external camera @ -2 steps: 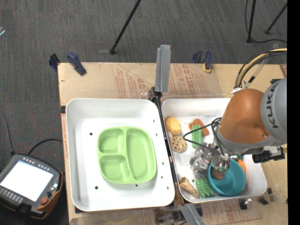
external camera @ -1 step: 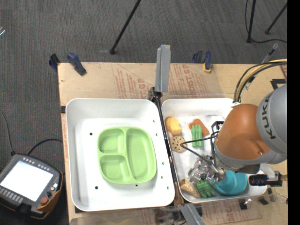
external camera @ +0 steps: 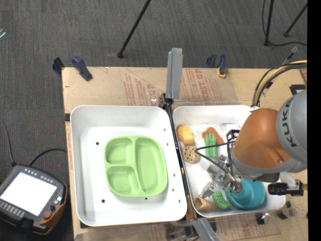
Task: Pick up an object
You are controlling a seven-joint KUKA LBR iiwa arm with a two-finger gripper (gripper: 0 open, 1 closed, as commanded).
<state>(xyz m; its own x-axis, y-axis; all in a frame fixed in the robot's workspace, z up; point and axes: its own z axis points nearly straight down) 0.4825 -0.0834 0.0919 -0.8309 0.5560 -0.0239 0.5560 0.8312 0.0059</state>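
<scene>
My gripper [external camera: 211, 179] hangs low over the front of the right bin [external camera: 220, 112], open, with bare white bin floor between its fingers. Just in front of it lie a tan ice-cream cone [external camera: 202, 203] and a small green toy [external camera: 219, 199]. A teal cup [external camera: 249, 195] sits to their right, partly under the wrist. Behind the gripper are a green pea pod [external camera: 210, 145], an orange carrot [external camera: 214, 133], a brown cookie [external camera: 190, 154] and a yellow piece [external camera: 185, 133]. The orange wrist band hides the bin's right part.
The left bin [external camera: 85, 134] holds a light green divided plate [external camera: 135, 165]. A grey post [external camera: 174, 74] stands behind the seam between the bins. A teach pendant [external camera: 30, 197] lies on the floor at lower left.
</scene>
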